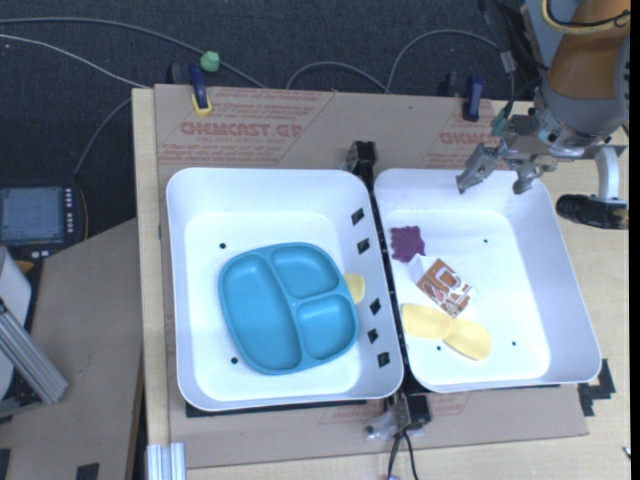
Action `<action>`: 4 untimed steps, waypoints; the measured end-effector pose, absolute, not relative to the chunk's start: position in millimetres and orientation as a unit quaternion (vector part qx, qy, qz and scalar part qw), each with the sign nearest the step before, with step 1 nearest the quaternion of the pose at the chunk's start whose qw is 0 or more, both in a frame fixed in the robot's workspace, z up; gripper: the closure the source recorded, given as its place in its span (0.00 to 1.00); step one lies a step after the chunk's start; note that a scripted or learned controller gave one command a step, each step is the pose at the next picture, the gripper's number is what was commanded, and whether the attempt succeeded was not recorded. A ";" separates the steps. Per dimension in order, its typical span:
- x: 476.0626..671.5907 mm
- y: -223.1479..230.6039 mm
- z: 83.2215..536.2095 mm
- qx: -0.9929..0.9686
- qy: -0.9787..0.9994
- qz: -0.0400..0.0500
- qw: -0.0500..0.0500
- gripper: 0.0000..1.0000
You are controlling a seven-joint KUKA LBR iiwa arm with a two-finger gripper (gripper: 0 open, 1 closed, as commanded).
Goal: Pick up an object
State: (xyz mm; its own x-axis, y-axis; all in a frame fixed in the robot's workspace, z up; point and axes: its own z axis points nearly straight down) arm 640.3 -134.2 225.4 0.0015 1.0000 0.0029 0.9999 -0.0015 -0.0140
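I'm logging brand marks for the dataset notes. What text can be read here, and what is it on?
"CHEMCAST GP" in red: on the brown board behind the left bin.
Red print on the board's right part: too blurred to read.
Snack packet in the right bin: print too small to read.

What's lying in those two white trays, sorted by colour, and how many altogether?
Blue: 1, divided plate
Yellow: 2, small piece beside the plate, flat pieces
Purple: 1, scrap
Brown and white: 1, packet
Total: 5
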 end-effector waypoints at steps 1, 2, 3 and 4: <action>643.0 -133.9 233.0 -0.707 -0.707 0.000 0.001 0.00; 636.7 -134.3 189.1 -0.707 -0.707 0.002 0.003 0.00; 628.8 -130.4 129.0 -0.707 -0.707 0.002 0.003 0.00; 628.2 -129.5 82.2 -0.707 -0.707 0.001 0.003 0.00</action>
State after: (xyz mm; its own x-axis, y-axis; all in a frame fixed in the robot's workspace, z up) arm 628.2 -129.5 82.2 0.0001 1.0000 0.0018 1.0000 0.0000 -0.0059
